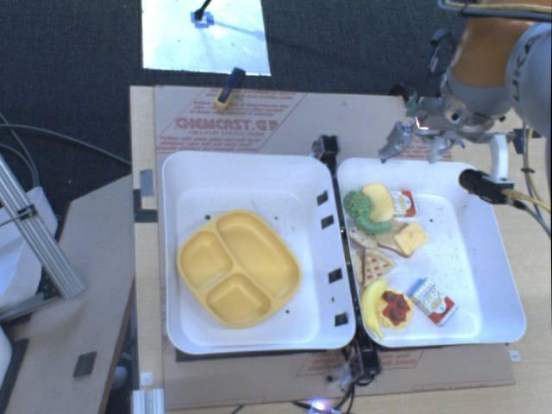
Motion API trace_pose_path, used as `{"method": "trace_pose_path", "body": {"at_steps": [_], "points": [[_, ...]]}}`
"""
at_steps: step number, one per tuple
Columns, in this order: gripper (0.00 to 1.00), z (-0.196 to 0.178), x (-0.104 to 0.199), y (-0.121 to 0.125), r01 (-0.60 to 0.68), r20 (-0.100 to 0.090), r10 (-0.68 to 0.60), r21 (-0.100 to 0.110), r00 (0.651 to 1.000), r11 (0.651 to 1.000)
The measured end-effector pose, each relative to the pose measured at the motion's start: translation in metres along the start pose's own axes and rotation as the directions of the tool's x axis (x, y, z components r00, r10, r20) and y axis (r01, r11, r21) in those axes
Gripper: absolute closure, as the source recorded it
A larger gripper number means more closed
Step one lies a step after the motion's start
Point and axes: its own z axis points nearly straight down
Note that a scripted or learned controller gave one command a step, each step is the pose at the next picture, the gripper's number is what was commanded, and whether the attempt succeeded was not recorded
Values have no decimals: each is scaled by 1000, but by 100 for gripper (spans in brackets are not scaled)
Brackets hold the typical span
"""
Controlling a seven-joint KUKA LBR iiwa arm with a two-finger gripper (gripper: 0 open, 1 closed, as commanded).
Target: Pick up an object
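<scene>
My gripper (417, 141) hangs above the right bin's (492, 240) far rim; I cannot tell its spread. Below-left crowd broccoli (362, 211), cheese (411, 239), banana (373, 309); bare floor lies below-right.

Robotics lab, bench (259, 115) (cardboard-topped), white bins (250, 171), loose cables (52, 136)

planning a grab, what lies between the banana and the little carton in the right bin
In the camera view, a round piece with red topping lies between the banana and the carton, touching the banana.
</scene>
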Motion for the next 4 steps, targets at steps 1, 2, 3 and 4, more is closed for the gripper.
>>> {"method": "trace_pose_path", "body": {"at_steps": [1, 2, 3, 4], "points": [[0, 147, -59, -31, -7, 0, 7, 6, 1000, 1000], [0, 151, -56, -70, -4, 1, 4, -7, 1000, 1000], [0, 116, -20, -11, 6, 1, -6, -9, 1000, 1000], [0, 153, -52, -105, -10, 0, 10, 1, 1000, 1000]]}}
